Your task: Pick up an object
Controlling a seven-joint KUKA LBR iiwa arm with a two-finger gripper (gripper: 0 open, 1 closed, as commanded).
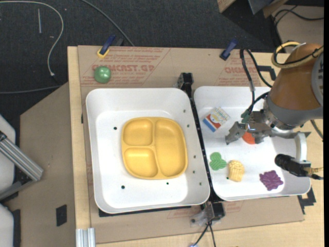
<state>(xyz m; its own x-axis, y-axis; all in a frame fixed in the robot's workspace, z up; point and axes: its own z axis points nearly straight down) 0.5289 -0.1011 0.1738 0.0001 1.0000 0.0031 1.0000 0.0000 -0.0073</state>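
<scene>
The arm is reaching in from the right of the frame, and the gripper [240, 133] is hanging low over the right bin [226, 99], dark fingers splayed fairly wide with nothing between them. Just to the right of those fingers, tucked partly under the wrist, an orange object [250, 138] is peeking out (too hidden to name). That looks like the likeliest target, though it is sitting beside the fingers rather than between them, so the gripper is needing a small shift toward the right of the frame before closing.

Other choices are lying close by: a red, white and blue packet [216, 119] just to the upper left of the gripper, a green toy [217, 161] and a yellow corn-like piece [235, 170] toward the lower middle of the bin, and a purple grape cluster [271, 179] at the lower right. All are well apart from each other, which is helping.

To do this well, I would centre one item squarely between the fingers, come straight down, and close only when both fingers are flanking it. The left bin [97, 107] is carrying a yellow divided plate [154, 147], and a green ball [103, 74] is sitting on the counter [154, 66] at upper left.
</scene>
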